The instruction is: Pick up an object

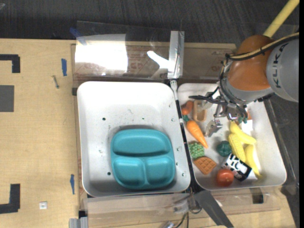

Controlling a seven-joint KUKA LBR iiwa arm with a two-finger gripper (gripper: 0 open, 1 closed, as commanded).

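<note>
1. Closest to me, at the near edge of the right bin (278, 172), sit one red tomato (225, 176) and, just beside it, one black-and-white toy (236, 166).
2. A step further in lies one waffle-like orange piece (205, 165), and beyond it one green checkered piece (196, 149).
3. One small teal ball (224, 147) rests near the middle of that bin.
4. Along the bin's right side lie one yellow corn cob (238, 137) and one yellow banana (251, 158), touching each other.
5. One orange carrot (196, 131) lies against the bin's left wall, pointing toward the near end.
6. At the far left corner of this bin is a small reddish-orange item (187, 108) that I can't make out clearly.
7. The left bin (123, 99) holds a single thing: one teal divided tray (142, 157) with three compartments, sitting in its near half.
8. The gripper (216, 125) hangs over the far half of the right bin, just above the space between the carrot and the corn. Nothing sits between its fingers, but I can't tell whether they are spread or closed.
</note>
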